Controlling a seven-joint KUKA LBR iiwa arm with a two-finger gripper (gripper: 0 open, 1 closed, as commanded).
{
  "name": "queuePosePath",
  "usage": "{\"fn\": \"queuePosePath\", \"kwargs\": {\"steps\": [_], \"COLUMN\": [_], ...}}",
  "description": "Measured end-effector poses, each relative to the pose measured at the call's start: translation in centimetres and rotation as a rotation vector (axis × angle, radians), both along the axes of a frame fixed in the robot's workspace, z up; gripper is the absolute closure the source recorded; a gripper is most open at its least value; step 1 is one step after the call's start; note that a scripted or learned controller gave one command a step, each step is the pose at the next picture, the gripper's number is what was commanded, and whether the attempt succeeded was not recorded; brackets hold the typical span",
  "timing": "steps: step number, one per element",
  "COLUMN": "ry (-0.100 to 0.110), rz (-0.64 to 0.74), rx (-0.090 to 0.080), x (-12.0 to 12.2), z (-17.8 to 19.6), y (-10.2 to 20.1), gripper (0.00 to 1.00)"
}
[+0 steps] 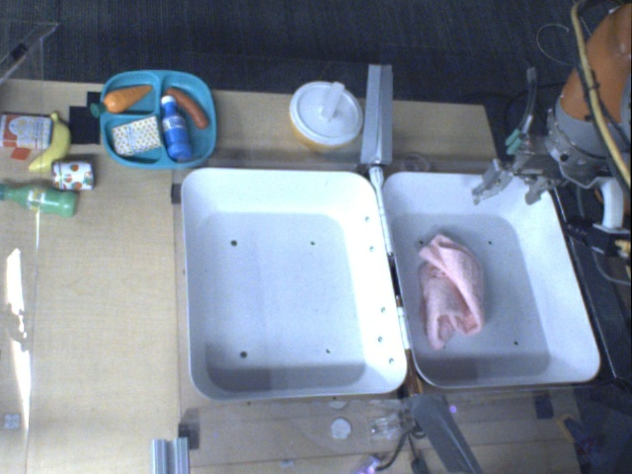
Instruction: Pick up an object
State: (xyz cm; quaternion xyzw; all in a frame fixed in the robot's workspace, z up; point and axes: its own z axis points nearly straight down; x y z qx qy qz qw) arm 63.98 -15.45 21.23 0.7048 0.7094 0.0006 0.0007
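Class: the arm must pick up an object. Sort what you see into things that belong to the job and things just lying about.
Belongs to the job:
gripper
pink cloth
right bin

Lying about:
left bin
blue tray
lidded cup
banana
green bottle

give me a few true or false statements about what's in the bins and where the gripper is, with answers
1. A pink cloth lies in the right bin. True.
2. The gripper is over the left bin. False: it is at the right bin's upper edge.
3. The cloth is between the gripper's fingers. False: it lies apart from the gripper, on the bin floor.
4. A blue divided tray sits outside the bins. True.
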Motion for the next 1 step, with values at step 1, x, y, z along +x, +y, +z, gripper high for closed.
{"fn": "queuePosePath", "kwargs": {"steps": [1], "ry": [-0.003], "rz": [0.19], "rx": [-0.001], "x": [0.72], "z": [-11.96], "y": [1.61], "gripper": [0.0]}}
